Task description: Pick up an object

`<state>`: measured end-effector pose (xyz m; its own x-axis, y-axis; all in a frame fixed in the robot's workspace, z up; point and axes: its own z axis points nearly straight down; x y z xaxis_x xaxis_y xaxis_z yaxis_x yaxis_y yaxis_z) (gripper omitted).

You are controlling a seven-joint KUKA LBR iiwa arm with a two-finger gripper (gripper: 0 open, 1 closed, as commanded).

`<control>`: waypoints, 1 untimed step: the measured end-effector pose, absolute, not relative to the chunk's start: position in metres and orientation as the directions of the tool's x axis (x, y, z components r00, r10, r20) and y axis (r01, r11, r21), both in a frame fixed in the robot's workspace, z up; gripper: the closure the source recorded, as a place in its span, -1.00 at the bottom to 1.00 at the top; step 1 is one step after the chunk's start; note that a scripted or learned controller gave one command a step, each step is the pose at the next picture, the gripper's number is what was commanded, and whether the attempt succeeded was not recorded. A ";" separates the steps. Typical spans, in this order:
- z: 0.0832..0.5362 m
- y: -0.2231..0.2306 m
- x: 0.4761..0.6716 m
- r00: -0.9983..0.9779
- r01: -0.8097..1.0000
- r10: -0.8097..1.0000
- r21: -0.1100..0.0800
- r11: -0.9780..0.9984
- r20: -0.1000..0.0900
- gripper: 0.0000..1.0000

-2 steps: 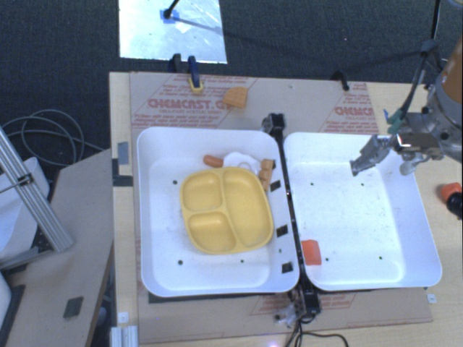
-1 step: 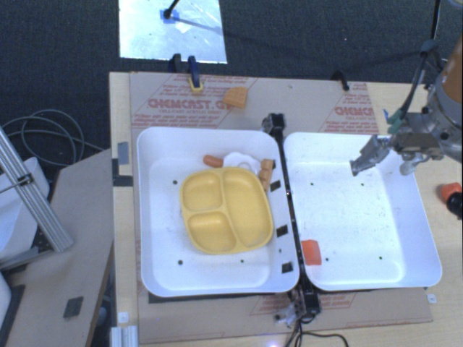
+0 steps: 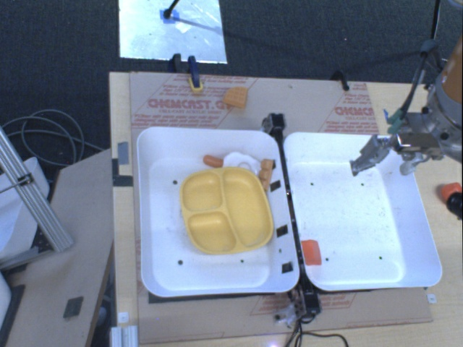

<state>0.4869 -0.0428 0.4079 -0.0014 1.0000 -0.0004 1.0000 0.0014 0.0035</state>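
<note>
Bench (image 3: 123,215): pale board carrying two shallow white bins side by side, with printed cardboard under them.

Left bin (image 3: 155,215): holds most of the goods.

Right bin (image 3: 362,223): white floor, speckled.

My arm (image 3: 448,85): comes in from the right edge, above the right bin's far right corner.

Yellow divided plate (image 3: 226,210): three compartments, lying flat in the middle of the left bin.

My claw (image 3: 382,159): it hangs over the upper right part of the right bin, two grey fingers (image 3: 364,161) spread apart, nothing between them.

White piece (image 3: 239,161): just behind the plate's far edge, partly hidden by it; I cannot tell what it is.

Orange block (image 3: 310,251): lies on the right bin's floor near its left wall, towards the front, well apart from my claw.

Tan block (image 3: 235,97): on the cardboard behind the left bin, outside both bins.

Orange sausage-shaped piece (image 3: 213,161): left bin, beside the white piece.

Small tan piece (image 3: 266,172): left bin, close to the right wall, just beside the plate's far right corner.
</note>
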 end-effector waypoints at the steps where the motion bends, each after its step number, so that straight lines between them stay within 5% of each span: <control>1: 0.408 -0.043 0.487 -0.001 1.000 1.000 0.004 0.001 0.000 -1.00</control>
<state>0.4869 -0.0428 0.4079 -0.0014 1.0000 -0.0004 1.0000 0.0014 0.0035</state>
